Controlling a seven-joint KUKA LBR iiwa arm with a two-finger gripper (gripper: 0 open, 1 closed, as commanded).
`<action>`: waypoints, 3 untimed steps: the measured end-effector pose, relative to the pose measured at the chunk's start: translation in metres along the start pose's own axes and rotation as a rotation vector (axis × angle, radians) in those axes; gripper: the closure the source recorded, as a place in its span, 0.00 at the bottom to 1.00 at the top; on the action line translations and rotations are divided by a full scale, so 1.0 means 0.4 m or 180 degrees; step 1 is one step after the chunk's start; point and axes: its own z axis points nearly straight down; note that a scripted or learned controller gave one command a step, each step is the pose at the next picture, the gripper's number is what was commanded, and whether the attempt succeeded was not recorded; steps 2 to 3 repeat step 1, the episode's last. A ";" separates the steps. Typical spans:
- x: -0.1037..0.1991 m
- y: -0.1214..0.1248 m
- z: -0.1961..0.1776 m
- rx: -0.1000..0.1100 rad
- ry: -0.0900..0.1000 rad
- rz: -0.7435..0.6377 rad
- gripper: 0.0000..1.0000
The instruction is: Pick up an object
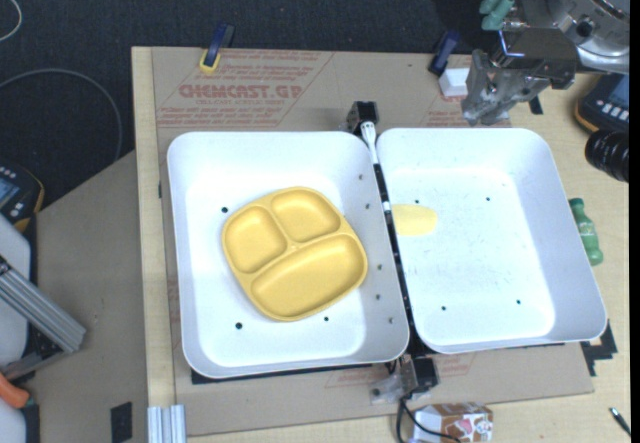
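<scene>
I'm looking down on two white bins sitting side by side on a cardboard sheet [250, 81] w/ red print. The left bin [190, 231] is holding a yellow divided plate [293, 253], three compartments, lying flat around the bin's center, slightly rotated. The right bin [540, 231] is showing a small pale yellow patch [414, 220] against its left wall, just beside the seam btwn the bins; can't tell if it's a flat object or a mark.

The arm is coming in at the upper right of the frame, and the gripper [487, 101] is hanging above the far rim of the right bin, over the cardboard, well apart from the plate. Nothing is sitting btwn its fingers that I can see; the tips are blurring into each other at this angle, so whether the jaws are released or clenched I can't tell.

A blue-and-yellow clamp [214, 49] is biting the cardboard's top edge at upper center-left, and a green item [586, 229] is lying just outside the right bin's right rim.
</scene>
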 end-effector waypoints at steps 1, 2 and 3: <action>0.015 -0.008 0.246 0.0100 -0.0016 -0.0002 1.00; 0.015 -0.008 0.246 0.0100 -0.0016 -0.0002 1.00; 0.015 -0.008 0.246 0.0100 -0.0016 -0.0002 1.00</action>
